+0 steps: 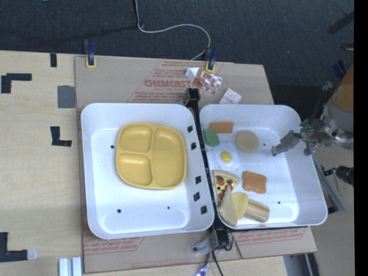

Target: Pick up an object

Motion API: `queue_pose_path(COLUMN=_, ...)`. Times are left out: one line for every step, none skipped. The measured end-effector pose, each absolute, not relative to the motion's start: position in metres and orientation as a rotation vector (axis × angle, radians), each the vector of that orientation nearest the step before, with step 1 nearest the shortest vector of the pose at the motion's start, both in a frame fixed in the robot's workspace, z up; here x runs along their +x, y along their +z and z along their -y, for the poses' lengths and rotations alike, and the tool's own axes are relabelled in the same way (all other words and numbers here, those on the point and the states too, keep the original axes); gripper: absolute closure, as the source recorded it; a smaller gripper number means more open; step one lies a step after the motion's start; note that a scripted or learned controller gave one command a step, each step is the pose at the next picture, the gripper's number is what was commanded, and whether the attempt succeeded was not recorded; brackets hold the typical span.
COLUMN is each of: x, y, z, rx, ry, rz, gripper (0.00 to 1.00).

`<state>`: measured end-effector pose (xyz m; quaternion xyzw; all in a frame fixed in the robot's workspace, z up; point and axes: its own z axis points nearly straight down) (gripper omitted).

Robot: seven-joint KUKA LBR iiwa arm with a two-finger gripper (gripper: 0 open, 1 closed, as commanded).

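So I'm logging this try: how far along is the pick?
Done: nothing looks picked; the gripper sits over the right bin's right side with nothing visible between its fingers. In hand: it seems poised near the round tan piece. Left: closing on an item and lifting it. The toy foods, like the fried egg and pizza slice, lie in the bin; the yellow divided plate sits in the left bin.

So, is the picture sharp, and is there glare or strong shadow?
Camera view: slightly soft overall; the gripper at the right bin looks blurred; light is even, shadows are faint, and the yellow plate shows only a mild sheen, no hard glare.
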<state>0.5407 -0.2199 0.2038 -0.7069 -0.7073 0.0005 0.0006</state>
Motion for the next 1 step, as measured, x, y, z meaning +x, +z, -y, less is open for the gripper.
queue_pose_path(x=0.5140, y=0.0812, z=0.1917, rx=-2.219, ry=0.002, rz=2.219, gripper=0.00)
